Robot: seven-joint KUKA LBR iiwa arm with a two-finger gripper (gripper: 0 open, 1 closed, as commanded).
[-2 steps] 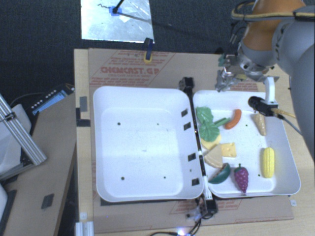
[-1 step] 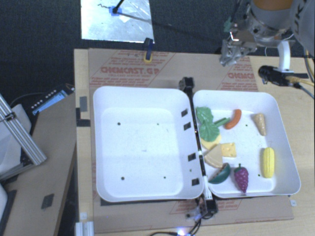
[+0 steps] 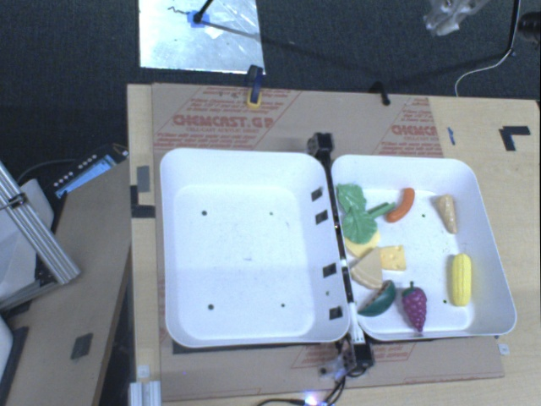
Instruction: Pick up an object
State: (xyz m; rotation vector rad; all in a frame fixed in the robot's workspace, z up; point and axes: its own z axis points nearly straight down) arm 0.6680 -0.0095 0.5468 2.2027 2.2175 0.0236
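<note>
Gripper [image 3: 448, 8]: we see it parked high beyond the right bin [image 3: 486, 227]; whether it is open, we cannot tell.
Food [image 3: 397, 252]: we find it crowding that bin's left side, nothing lifted yet.

Open access above crowded right bin [image 3: 473, 227]

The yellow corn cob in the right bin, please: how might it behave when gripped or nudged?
The yellow corn cob looks rounded and elongated, so it would probably roll sideways if pushed. It looks like moulded plastic: likely stiff, light and somewhat slippery.
</note>
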